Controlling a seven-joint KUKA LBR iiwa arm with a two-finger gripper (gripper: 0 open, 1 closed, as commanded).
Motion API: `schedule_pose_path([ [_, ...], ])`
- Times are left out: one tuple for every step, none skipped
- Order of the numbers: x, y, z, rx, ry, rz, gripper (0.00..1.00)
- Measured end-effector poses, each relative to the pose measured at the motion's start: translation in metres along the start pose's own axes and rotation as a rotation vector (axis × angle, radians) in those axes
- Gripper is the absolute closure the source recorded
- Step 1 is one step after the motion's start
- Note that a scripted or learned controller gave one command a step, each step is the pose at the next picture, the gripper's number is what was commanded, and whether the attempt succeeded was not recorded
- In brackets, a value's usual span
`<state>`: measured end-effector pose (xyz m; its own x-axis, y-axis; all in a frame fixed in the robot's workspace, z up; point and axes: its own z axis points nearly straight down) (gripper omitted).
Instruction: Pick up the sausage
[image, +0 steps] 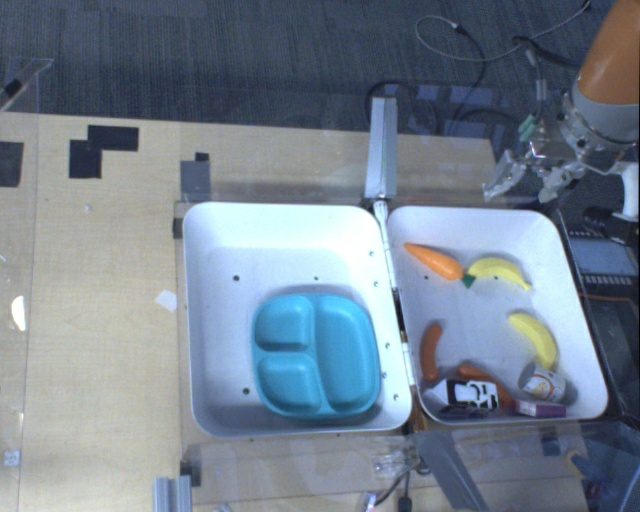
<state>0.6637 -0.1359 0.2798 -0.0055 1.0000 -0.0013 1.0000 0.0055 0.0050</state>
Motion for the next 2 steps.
schedule_pose_path([
  [0.025,-0.073,0.145,0.002,0.001,-0.014,0.0],
  [-0.001,-0.134,0.19,-0.006,0.0,0.013,0.0],
])
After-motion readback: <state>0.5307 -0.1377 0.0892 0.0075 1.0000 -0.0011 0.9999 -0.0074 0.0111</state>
